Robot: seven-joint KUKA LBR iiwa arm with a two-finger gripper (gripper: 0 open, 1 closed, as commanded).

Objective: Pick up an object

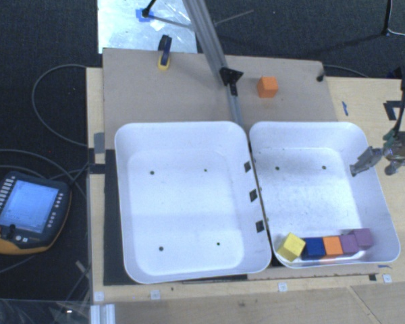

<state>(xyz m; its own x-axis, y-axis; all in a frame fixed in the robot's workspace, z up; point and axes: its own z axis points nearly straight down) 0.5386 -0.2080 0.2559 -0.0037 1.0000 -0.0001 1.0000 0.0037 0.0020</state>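
Claw (378, 159) hovers at the right bin's (374, 201) right rim, fingers spread, nothing between them. We're in the approach: blocks sit along the near wall, yellow (291, 246), blue (314, 248), orange (333, 246), purple (357, 239). Next we must swing nearer and drop onto one.

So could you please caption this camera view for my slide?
Gripper at right bin's edge; five blocks line its near wall.
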